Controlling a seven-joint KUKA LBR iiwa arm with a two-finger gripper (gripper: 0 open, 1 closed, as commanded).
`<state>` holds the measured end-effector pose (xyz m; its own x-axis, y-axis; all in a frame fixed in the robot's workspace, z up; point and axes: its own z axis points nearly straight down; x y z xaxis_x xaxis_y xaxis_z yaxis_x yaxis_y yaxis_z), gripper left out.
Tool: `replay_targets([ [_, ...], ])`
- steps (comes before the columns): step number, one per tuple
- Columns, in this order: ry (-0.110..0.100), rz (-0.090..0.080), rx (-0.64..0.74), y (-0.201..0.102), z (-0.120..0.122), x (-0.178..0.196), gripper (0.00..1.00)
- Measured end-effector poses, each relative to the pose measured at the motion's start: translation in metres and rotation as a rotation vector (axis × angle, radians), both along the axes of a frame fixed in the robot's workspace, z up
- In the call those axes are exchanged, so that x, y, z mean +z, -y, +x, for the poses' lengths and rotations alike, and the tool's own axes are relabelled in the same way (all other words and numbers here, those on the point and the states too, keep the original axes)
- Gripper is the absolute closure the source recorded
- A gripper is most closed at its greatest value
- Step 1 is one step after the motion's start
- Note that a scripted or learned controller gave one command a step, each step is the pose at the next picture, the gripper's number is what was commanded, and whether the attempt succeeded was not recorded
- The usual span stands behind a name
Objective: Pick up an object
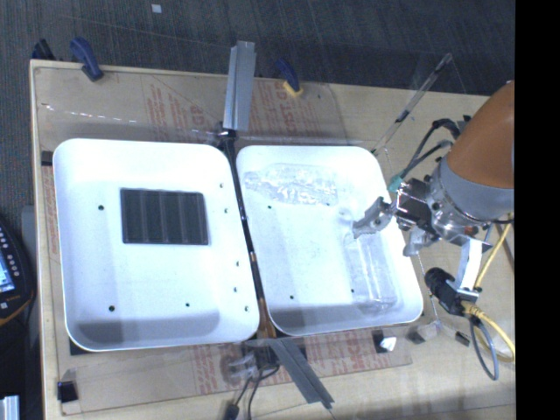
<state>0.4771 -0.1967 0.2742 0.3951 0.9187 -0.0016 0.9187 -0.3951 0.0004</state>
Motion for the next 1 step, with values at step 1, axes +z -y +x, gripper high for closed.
replay_targets([
  [1, -0.002, 0.001, 0.12, 0.0038, 0.0039, 0.0162, 0.0],
])
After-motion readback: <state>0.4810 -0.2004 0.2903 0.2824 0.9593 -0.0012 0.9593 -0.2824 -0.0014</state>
